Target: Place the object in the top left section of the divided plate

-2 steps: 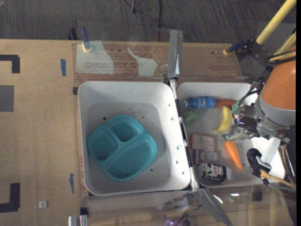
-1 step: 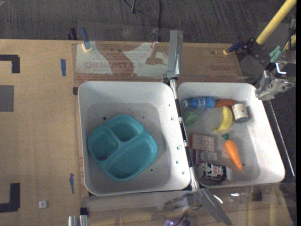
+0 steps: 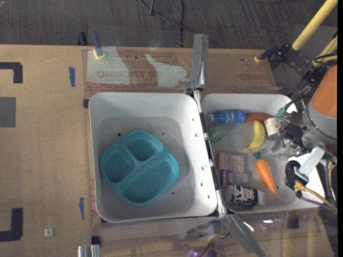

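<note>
One divided plate in left bin, well apart from end effector.

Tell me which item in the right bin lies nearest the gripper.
The banana: yellow, it lies right beside the gripper; the carrot lies lower down.
</note>
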Tool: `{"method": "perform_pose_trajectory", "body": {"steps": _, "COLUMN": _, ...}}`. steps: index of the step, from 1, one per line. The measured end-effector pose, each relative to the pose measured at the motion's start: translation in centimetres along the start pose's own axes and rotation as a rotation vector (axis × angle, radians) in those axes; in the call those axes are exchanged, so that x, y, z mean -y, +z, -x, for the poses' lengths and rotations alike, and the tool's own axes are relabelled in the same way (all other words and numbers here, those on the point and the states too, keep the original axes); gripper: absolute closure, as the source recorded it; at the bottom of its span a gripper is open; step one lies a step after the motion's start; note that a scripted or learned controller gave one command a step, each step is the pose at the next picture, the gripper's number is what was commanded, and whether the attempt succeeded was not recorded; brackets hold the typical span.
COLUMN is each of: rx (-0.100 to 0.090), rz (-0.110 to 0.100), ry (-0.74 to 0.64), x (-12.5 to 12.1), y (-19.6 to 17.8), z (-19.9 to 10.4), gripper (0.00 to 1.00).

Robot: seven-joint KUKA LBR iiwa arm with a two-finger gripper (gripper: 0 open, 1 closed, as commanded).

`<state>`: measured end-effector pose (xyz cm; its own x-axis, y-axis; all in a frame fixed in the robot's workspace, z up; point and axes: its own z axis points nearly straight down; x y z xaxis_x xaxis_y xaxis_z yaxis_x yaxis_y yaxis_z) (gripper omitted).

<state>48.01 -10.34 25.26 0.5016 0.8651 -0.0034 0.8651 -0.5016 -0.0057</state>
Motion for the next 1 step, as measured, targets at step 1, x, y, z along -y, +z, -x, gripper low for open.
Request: {"method": "perform_pose_trajectory", "body": {"steps": 1, "rx": 0.002, "rz": 0.005, "ry": 0.484, "x": 2.24, "y": -14.24, "z": -4.05, "gripper": 1.0}}
